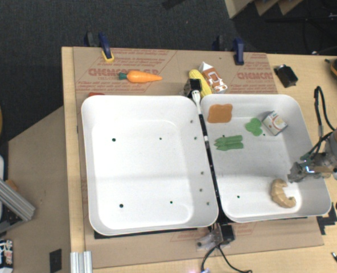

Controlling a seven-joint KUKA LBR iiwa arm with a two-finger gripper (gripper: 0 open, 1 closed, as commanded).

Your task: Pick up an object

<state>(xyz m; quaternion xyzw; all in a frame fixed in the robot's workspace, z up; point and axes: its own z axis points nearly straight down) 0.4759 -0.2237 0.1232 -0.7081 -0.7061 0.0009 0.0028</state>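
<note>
The gripper (301,171) hovered at the right white plastic bin's (254,152) four-o'clock edge; I could not tell its state. The tan curved croissant-shaped toy (283,193) lay just beside it, toward seven o'clock.

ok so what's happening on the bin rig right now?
The arm's gripper sits low at the right edge of the right bin, just above a tan croissant-like piece; nothing is visibly held. The same bin holds a brown patch, green pieces and a small carton. A toy carrot lies outside the bins.
</note>
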